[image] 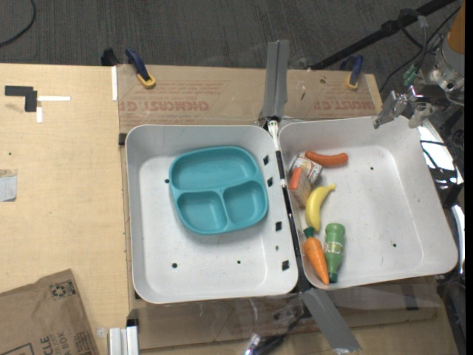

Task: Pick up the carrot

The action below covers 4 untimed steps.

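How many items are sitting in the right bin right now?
5, all along its left side: hot dog at the back, a snack packet, banana, green bottle and carrot at the front. Nothing looks hidden.

Two bins, six items between them.
Two white bins: left bin and right bin. One teal divided plate, one carrot, one banana, one green bottle, one sausage, one small packet.

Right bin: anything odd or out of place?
Nothing spilled or damaged. All the items crowd the right bin's left wall: sausage, snack packet, banana, green bottle, carrot. The carrot lies against the bottle, tight for a grasp.
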Each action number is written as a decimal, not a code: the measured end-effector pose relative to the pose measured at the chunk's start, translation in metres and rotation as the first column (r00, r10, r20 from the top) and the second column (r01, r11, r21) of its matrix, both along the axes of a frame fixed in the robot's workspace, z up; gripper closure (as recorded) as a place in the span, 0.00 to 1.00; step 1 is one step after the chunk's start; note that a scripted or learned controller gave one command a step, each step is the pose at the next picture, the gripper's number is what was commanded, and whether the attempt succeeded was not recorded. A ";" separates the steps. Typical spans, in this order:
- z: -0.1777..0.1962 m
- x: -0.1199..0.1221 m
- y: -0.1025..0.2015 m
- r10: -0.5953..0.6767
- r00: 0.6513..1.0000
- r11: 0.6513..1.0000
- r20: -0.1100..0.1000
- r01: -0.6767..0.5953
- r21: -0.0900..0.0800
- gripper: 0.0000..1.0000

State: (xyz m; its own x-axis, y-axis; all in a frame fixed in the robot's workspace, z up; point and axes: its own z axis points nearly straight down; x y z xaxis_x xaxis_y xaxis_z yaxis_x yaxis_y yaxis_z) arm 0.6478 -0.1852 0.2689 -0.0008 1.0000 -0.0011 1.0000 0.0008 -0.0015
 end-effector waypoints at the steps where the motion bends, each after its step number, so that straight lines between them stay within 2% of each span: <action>1: -0.122 -0.099 0.015 0.001 1.000 1.000 -0.002 -0.001 0.001 0.00; 2: -0.167 -0.141 0.083 -0.001 1.000 1.000 0.029 0.001 -0.006 0.00; 3: -0.158 -0.140 0.082 -0.006 1.000 1.000 0.030 0.006 -0.007 1.00; 4: -0.078 -0.170 0.128 0.261 0.965 0.965 0.001 -0.261 0.001 1.00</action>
State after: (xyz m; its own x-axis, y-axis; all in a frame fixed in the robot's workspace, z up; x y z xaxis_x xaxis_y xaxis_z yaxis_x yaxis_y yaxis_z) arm 0.4781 -0.0568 0.1911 -0.2617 0.9652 -0.0005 0.9652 0.2617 -0.0002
